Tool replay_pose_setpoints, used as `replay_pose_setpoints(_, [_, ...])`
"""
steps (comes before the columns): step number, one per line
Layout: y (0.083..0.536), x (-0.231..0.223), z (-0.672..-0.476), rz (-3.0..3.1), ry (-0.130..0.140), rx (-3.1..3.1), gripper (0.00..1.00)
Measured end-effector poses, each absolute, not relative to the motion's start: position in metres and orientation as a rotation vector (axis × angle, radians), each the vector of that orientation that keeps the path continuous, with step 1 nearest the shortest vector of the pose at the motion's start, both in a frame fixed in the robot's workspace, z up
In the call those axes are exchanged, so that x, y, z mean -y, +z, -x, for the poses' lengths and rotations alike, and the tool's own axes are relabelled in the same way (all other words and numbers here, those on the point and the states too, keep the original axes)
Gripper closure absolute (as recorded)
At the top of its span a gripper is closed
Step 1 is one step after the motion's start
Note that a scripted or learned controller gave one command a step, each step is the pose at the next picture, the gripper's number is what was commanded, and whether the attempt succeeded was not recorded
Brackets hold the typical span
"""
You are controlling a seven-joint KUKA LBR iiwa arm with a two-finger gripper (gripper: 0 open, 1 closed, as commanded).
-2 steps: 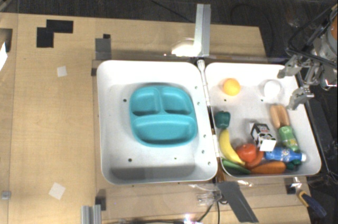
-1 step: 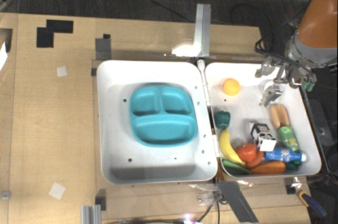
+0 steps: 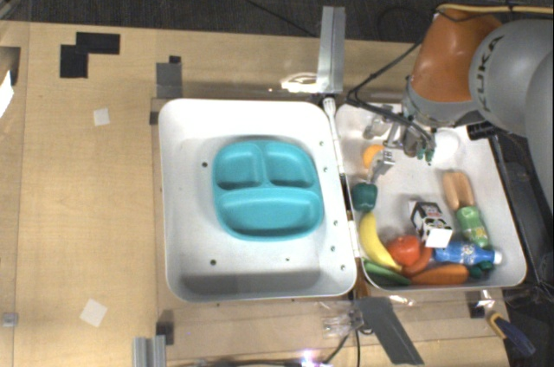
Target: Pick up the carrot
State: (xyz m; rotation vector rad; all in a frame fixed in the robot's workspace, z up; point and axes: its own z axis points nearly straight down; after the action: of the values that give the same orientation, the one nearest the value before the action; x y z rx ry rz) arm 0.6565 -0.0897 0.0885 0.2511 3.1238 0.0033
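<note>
The carrot (image 3: 372, 155) shows as a small orange piece near the left wall of the right bin (image 3: 506, 209), with a teal-green end (image 3: 363, 196) just below it. My gripper (image 3: 403, 152) hangs over the upper part of that bin, right beside the carrot. Its fingers (image 3: 387, 158) are spread, and the left one touches or nearly touches the carrot's right side. Nothing sits between the fingers. The finger hides part of the carrot's middle.
The lower right bin holds a banana (image 3: 374, 240), a tomato (image 3: 405, 251), an orange-red long item (image 3: 441, 274), a blue bottle (image 3: 463, 254), a green bottle (image 3: 470, 222) and a tan roll (image 3: 455, 188). A teal divided plate (image 3: 264, 188) lies in the left bin (image 3: 186, 183).
</note>
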Motion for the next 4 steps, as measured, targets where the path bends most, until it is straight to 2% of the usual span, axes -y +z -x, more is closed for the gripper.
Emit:
replay_pose_setpoints(1, [0.102, 0.089, -0.660, -0.243, 0.002, -3.111, 1.00])
replay_pose_setpoints(2, [0.217, 0.108, -0.618, -0.852, 0.004, -3.006, 1.00])
replay_pose_setpoints(3, [0.186, 0.049, -0.652, -1.315, 0.006, -2.847, 1.00])
replay_pose_setpoints(4, [0.187, 0.051, -0.652, -1.318, 0.005, -2.843, 0.00])
